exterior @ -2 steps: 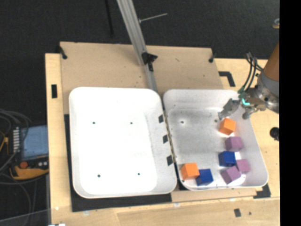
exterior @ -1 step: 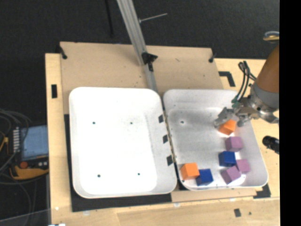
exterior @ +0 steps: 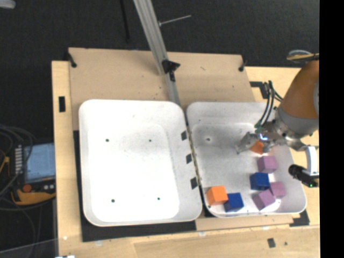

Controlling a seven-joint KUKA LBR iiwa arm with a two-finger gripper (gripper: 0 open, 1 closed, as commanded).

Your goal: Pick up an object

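Observation:
The right bin [exterior: 215,128] holds several small blocks. An orange block [exterior: 217,194] and a blue block [exterior: 234,202] lie at its front. Further right sit a blue block [exterior: 260,180] and three purple blocks [exterior: 268,164], [exterior: 278,189], [exterior: 264,199]. My gripper [exterior: 252,143] hangs low over the bin's right middle, at the end of the grey and orange arm [exterior: 301,101]. A small orange block [exterior: 258,148] lies right at the gripper's tip, partly hidden by it. Whether the block sits between the fingers is unclear.
The left bin [exterior: 131,160] lies beside the right one, with clips along the shared rim [exterior: 189,157]. A slanted metal pole [exterior: 153,34] rises behind the bins. Cables and a blue device [exterior: 37,163] sit off the bench's left side.

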